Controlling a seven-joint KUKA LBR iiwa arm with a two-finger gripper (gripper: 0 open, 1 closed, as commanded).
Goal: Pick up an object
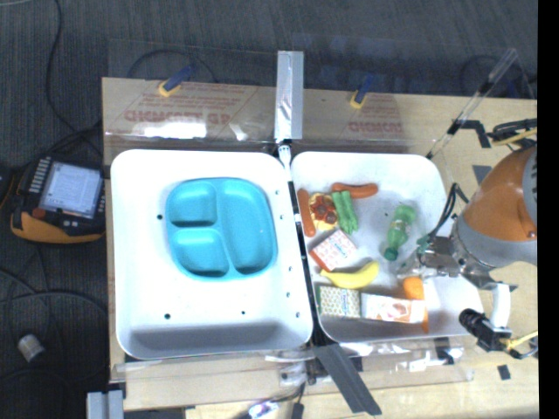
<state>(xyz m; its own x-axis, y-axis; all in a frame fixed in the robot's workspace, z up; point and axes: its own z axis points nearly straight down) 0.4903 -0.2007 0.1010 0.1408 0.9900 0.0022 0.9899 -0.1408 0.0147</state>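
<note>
The right bin (437, 177) holds several toy foods. A green bottle (399, 229) lies near its middle, with a yellow banana (354, 275) below it to the left. A small orange fruit (412, 287) sits by the bin's right wall. My gripper (426, 258) hangs at that wall, just above the orange fruit and right of the bottle's lower end. No object shows between its tips. The grey wrist with its orange band (509, 201) reaches in from the right.
The right bin also holds a red sausage (355, 189), a green vegetable (343, 209), a red-and-white packet (334, 250), a patterned box (339, 302) and a white-orange carton (393, 308). A blue divided plate (218, 227) lies in the left bin (140, 312).
</note>
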